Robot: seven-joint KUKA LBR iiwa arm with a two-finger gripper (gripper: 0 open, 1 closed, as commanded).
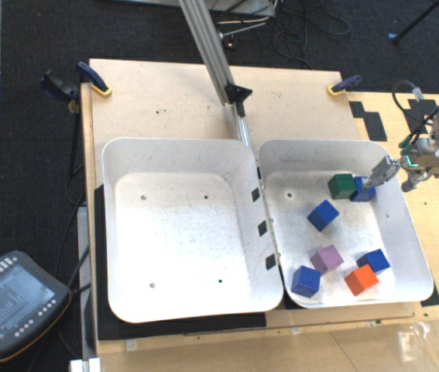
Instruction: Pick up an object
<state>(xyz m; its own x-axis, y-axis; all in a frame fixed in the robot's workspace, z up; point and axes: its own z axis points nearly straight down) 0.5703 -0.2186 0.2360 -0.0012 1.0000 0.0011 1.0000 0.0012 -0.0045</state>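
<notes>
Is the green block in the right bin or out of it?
In. The green block sits on the floor of the right bin, near its far right corner, touching a blue block beside the gripper.

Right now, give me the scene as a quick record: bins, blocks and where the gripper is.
right bin: holds all the blocks
left bin: beside it, sharing the middle edge
blocks: green; blue by gripper; blue centre; purple; blue front; orange; blue beside orange
gripper: over right bin's far right corner, reaching toward the green and blue pair
lifted block: none seen
</notes>
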